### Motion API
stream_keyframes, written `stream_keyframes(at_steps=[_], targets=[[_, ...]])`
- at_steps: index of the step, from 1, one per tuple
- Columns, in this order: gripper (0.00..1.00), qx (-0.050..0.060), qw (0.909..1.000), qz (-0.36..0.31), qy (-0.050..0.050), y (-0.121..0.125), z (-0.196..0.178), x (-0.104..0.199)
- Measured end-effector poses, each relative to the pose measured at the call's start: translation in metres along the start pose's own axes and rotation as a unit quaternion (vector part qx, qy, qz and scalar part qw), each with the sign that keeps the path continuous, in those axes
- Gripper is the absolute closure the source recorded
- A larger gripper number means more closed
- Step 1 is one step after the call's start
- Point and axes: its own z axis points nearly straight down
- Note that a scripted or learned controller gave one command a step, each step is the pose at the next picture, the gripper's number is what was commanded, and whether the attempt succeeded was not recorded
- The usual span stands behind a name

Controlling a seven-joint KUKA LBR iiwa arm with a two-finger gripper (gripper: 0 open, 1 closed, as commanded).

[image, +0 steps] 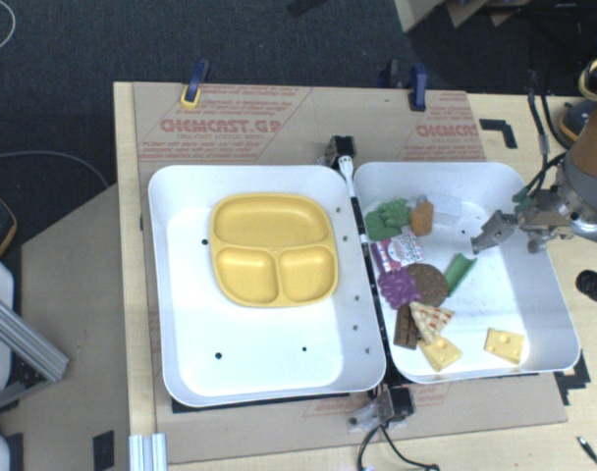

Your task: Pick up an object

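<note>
While I watch from the camera view, the gripper (512, 227) hangs over the right bin (549, 302), nothing btwn its fingers; can't tell if they're apart or together. Toy food sits packed along the bin's left side, w/ a cheese wedge (505, 345) apart. Risk, I'd judge: crowding, so the gripper nudges neighbours and closes on nothing.

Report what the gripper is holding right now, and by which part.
Nothing. The gripper hovers over the right bin with nothing between its fingers; the cheese wedge lies untouched.

Grey arm (585, 180) at right edge — metal-grey gripper (515, 230), dark cables (540, 135) looping above wrist.
</note>
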Motion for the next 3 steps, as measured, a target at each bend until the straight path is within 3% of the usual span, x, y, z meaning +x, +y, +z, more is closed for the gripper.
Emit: stream_keyframes(at_steps=[1,3], targets=[[0.00,-0.007,1.0000,-0.002,-0.002,0.003,-0.007,0.000],[0.00,-0.004,1.0000,-0.002,0.000,0.000,0.107,0.004]])
